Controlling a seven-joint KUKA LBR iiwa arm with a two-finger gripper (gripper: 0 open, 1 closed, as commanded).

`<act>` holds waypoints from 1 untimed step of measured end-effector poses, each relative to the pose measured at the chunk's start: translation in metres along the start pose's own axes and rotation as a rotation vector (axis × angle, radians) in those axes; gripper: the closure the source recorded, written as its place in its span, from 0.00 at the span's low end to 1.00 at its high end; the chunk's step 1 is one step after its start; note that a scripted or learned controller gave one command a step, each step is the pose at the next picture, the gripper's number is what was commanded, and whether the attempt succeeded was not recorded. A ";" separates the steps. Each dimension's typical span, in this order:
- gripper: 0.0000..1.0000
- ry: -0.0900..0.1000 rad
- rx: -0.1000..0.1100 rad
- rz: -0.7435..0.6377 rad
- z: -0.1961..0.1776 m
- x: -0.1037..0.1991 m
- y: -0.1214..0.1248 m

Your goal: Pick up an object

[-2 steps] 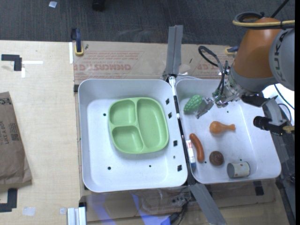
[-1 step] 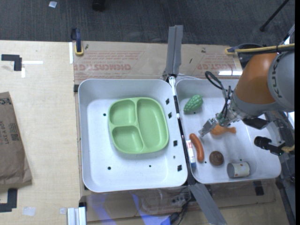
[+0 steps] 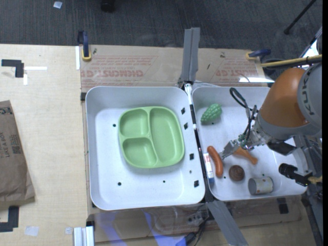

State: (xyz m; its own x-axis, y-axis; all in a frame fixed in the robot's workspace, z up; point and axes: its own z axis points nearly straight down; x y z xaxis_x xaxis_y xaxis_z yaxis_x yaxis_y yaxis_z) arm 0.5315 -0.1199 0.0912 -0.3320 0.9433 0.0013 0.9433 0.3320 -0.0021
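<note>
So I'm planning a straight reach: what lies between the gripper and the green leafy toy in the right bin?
In the camera view, bare white bin floor lies between the gripper and the green leafy toy; a black cable loops off to the side.

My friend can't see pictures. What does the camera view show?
A grey and orange robot arm reaches its tool into the right white bin, just above a sausage, a carrot, a brown disc, a grey cup and a green toy. The left bin holds a green divided plate.
</note>
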 end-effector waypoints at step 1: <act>1.00 -0.001 0.000 0.005 -0.009 -0.001 0.000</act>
State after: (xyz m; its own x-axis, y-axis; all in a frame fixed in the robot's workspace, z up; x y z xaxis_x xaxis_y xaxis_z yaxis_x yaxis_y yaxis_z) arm 0.5314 -0.1211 0.0999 -0.3277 0.9448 0.0006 0.9448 0.3277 -0.0020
